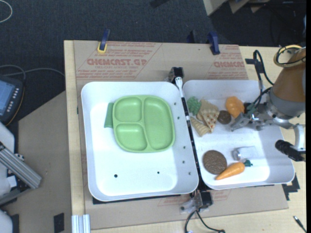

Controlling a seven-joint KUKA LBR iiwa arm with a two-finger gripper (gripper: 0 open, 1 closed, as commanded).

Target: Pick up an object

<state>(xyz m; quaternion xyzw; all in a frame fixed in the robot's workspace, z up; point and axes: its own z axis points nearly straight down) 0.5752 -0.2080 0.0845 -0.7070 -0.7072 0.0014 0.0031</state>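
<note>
In the right bin (272, 176), the gripper (241, 121) hangs low beside the orange fruit (234, 105), with nothing visibly held; can't tell how the claw is set. That fruit looks like light, hard plastic, round and probably slippery, so I'd pinch across its middle. The cardboard (121, 57) under the bins reads "CHEMCAST".

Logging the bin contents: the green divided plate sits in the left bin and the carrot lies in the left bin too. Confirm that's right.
One detail is wrong. The green divided plate is in the left bin, but the carrot lies in the right bin, near its front edge beside a brown round piece. The camera view shows this.
</note>
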